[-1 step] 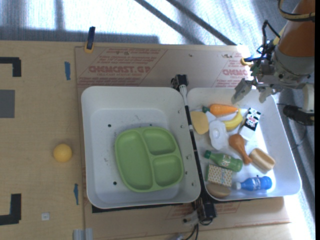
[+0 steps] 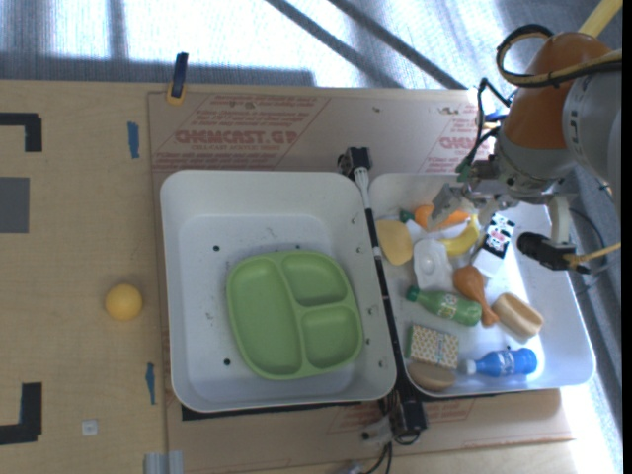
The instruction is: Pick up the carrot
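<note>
The carrot is a small orange piece at the back of the right bin, partly covered by the gripper. My gripper hangs over the back of that bin, directly above and to the right of the carrot and very close to it. I can't make out whether anything is held. A further orange patch shows just under the gripper, beside a yellow banana-like piece.
The right bin also holds a yellow slice, a white cup, a green bottle, a drumstick, a bun, a blue bottle and a cracker box. The left bin holds a green divided plate. A yellow ball lies on the bench.
</note>
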Controlling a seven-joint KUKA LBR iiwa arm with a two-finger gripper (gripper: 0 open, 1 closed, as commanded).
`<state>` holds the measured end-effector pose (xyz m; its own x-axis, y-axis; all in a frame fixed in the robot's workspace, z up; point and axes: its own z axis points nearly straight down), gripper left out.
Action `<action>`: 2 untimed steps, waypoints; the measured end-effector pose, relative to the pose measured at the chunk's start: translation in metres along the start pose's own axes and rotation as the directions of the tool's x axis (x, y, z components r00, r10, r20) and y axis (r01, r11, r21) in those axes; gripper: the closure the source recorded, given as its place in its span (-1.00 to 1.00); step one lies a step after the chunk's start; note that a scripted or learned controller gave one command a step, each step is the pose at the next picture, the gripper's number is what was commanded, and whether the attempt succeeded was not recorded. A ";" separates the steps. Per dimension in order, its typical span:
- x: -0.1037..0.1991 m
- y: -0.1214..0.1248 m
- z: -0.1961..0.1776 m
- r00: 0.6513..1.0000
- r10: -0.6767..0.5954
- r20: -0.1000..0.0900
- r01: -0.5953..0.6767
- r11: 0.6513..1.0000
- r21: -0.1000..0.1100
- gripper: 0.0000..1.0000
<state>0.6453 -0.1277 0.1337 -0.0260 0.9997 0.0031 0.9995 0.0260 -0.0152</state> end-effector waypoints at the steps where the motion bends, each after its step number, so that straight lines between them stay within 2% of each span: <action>1: -0.008 0.012 0.011 0.994 0.106 0.002 -0.106 0.994 -0.017 -1.00; 2: -0.001 0.014 0.014 0.996 0.089 0.008 -0.089 0.996 -0.023 -1.00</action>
<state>0.6592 -0.1288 0.1195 0.0628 0.9980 -0.0063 0.9980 -0.0627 0.0081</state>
